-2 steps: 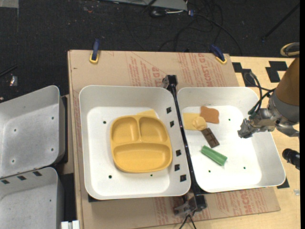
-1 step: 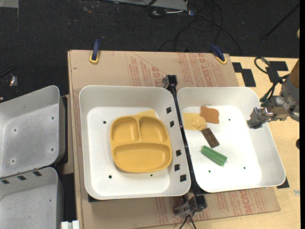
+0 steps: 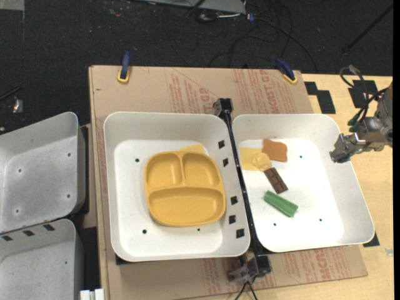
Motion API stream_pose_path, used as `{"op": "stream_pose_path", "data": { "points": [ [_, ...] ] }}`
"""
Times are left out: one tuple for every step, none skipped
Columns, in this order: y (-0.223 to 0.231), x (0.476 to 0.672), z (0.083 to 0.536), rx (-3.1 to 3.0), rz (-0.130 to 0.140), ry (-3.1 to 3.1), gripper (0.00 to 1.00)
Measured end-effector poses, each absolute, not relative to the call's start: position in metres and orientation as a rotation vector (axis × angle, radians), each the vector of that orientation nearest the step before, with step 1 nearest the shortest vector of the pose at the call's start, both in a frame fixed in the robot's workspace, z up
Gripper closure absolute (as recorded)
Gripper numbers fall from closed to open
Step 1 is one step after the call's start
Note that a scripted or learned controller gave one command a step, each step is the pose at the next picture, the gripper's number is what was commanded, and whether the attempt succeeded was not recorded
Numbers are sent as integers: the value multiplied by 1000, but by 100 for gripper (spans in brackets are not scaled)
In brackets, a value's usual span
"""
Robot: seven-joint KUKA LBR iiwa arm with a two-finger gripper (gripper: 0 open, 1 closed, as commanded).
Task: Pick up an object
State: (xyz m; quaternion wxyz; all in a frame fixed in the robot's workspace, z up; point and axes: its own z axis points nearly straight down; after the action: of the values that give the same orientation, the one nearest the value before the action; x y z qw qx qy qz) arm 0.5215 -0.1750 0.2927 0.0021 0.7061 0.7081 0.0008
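Overhead camera, looking down at a slant: two shallow white plastic bins sit side by side on a cardboard-covered bench, clamped at the upper edge w/ blue-and-yellow clips, probably so nothing shifts during tries. The left white bin point(image 3: 125, 136) holds a yellow three-compartment plastic tray point(image 3: 185, 189), lying flat near its centre. The right white bin point(image 3: 325, 217) carries the likely pick targets, clustered toward its left half, just beside the divider: an orange-brown rounded block point(image 3: 274, 149) at upper centre, a pale yellow soft-looking piece point(image 3: 254, 159) touching or just beside it, a dark brown rectangular bar point(image 3: 275, 180) below those, and a green oblong block point(image 3: 280, 204) lowest, tilted diagonally. The grey two-finger gripper point(image 3: 343, 150) hovers at the right edge of frame, over the right bin's upper-right rim, well apart from all four items; whether it is spread or pressed together cannot be told at this size, and nothing is seen pinched in it. Judging by that gap, the pick is not yet begun; the arm needs to travel left & down. The green block, lying apart from the others, looks the easiest approach.
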Motion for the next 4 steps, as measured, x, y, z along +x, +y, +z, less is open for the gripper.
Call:
{"op": "stream_pose_path", "data": {
  "points": [
    [-131,538,273,2216,0,2229,100],
    [-84,557,254,2215,-1,2231,100],
    [-34,565,243,2215,0,2231,100],
    [22,576,242,2212,3,2231,100]
  ]
}}
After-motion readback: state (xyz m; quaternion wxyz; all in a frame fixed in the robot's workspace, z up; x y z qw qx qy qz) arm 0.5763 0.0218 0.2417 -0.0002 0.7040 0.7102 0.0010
